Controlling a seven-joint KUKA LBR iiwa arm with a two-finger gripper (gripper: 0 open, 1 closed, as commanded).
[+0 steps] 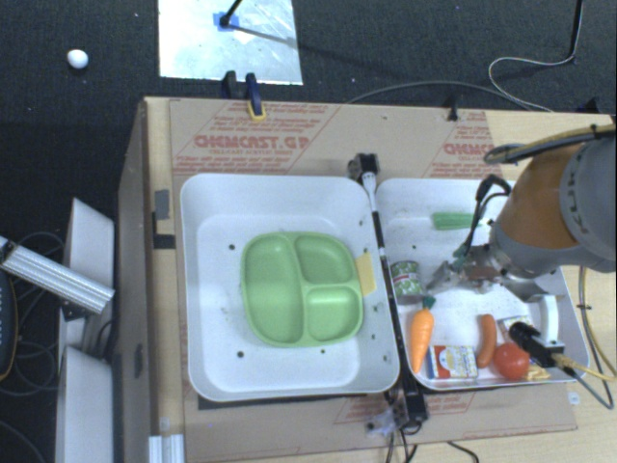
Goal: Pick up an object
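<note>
My gripper (461, 270) hangs low over the middle of the right bin (415, 201), under the grey and orange wrist. Just left of it a small can (405, 280) with a green label stands by the bin's left wall. An orange carrot (421, 339) lies in front of the can. Near the front edge are a small red and white box (453, 362), a reddish sausage (487, 339) and a red tomato (512, 362). A flat green piece (451, 220) lies at the back of the bin.
The left bin (222, 210) holds a green divided plate (299, 287). A yellow tag (366, 273) sits on the wall between the bins. The arm's body covers the right bin's right side. Cables trail along the bench's front right corner.
</note>
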